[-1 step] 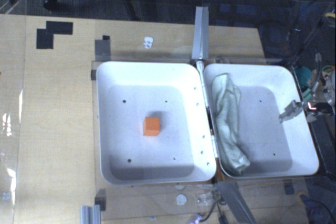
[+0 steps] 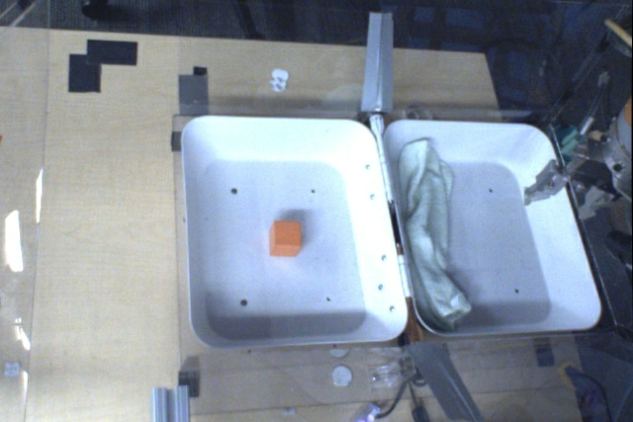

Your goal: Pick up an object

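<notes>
A small orange cube (image 2: 286, 238), matte and sharp-cornered, sits near the middle of the left bin (image 2: 213, 153), with bare white floor on every side of it and well apart from all four walls. That bin is a shallow tray of smooth white plastic with rounded corners and a few dark dots on its floor. Just beside it, across a narrow metal divider (image 2: 377, 64), the right bin (image 2: 584, 296) holds a crumpled pale cloth (image 2: 429, 227), soft and folded, lying lengthwise against the left wall; the rest of that floor is open. The tool (image 2: 546, 183) shows at the right bin's right rim, a light metallic tip over the edge, with nothing seen between its fingers; whether it is spread or pressed together cannot be told, as it is small and partly cut off. Both bins rest on a pale wooden table (image 2: 99, 212).
</notes>
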Motion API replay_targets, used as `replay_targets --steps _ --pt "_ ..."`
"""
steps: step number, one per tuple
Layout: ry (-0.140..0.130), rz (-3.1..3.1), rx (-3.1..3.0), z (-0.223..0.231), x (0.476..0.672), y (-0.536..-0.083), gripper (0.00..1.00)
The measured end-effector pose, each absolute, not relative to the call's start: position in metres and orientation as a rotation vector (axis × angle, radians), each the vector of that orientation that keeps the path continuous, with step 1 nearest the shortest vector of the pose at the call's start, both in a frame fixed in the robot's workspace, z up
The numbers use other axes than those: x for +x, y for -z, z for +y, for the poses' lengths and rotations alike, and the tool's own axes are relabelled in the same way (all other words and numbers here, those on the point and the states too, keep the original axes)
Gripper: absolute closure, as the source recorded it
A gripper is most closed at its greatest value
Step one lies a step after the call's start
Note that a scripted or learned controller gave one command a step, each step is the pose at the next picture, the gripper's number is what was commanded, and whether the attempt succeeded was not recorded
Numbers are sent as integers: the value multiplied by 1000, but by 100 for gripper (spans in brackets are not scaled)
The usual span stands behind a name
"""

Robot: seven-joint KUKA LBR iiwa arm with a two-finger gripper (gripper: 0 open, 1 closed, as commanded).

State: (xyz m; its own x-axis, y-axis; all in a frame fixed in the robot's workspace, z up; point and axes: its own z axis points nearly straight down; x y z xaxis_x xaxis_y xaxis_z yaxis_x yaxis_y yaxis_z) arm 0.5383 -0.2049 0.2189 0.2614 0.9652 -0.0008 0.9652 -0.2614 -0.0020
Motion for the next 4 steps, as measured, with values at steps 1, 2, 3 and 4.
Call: replay_targets --steps 1,2,3,4 --pt "-5 -1789 -2578 -177 588 -111 0" --pt "-8 -1802 -2569 -175 589 -119 100" --pt "10 -1631 -2693 -182 604 -89 100" --pt "-1 -1590 -2712 -179 670 -221 100"
